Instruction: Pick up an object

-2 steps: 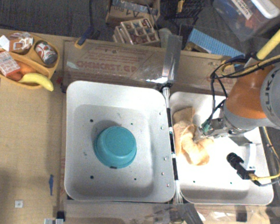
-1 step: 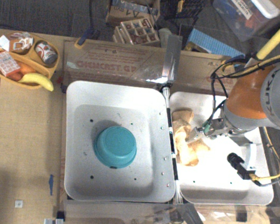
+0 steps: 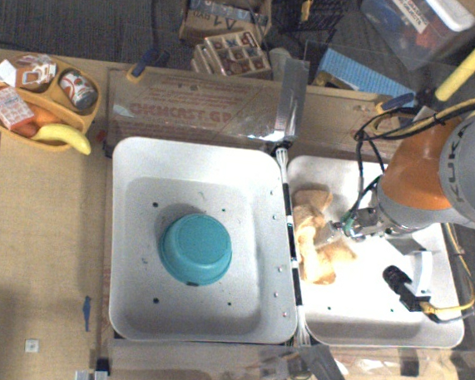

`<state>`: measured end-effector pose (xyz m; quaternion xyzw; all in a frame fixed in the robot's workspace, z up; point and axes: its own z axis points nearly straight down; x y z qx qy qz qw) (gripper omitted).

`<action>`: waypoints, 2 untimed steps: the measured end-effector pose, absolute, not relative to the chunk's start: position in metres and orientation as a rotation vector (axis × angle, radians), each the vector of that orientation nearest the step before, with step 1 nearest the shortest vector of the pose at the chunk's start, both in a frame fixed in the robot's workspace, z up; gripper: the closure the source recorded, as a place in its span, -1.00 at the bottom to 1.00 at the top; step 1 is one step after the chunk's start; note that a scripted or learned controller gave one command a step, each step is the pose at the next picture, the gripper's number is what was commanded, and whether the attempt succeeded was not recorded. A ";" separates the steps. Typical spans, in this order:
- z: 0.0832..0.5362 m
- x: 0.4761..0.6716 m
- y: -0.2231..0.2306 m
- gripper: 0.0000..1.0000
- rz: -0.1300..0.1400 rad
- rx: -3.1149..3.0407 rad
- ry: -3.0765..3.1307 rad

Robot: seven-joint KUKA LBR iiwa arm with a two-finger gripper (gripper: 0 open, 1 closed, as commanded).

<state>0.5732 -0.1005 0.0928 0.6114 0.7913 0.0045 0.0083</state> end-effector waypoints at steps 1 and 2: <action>0.101 0.573 -0.100 1.00 0.017 1.917 2.473; 0.101 0.573 -0.101 -1.00 0.015 1.917 2.472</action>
